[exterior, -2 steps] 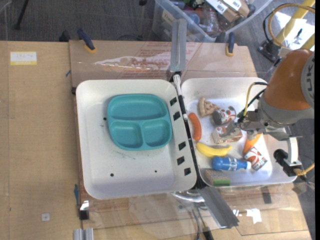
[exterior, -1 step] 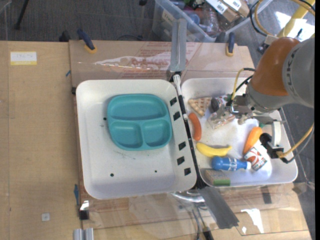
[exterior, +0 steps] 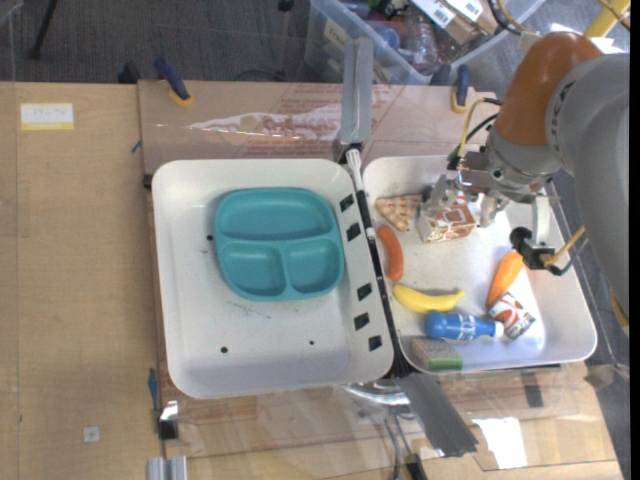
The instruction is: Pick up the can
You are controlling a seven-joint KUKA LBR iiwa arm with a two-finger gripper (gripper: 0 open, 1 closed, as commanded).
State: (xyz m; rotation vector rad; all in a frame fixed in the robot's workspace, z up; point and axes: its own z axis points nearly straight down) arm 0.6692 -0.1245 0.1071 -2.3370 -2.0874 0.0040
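Hovering at upper right of frame over a small carton (exterior: 447, 223), tool (exterior: 460, 200) opening unreadable; can (exterior: 513, 315) lying lower right in right bin (exterior: 570, 353), likely light, rigid, slippery — best gripped across its round sides.

Arm (exterior: 590, 98) cut by right edge; end effector (exterior: 462, 200) finger state unclear; clutter tub (exterior: 420, 18) cropped at top.

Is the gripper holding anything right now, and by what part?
Cannot be told. The gripper is at a small carton, with no clear hold. The can lies apart.
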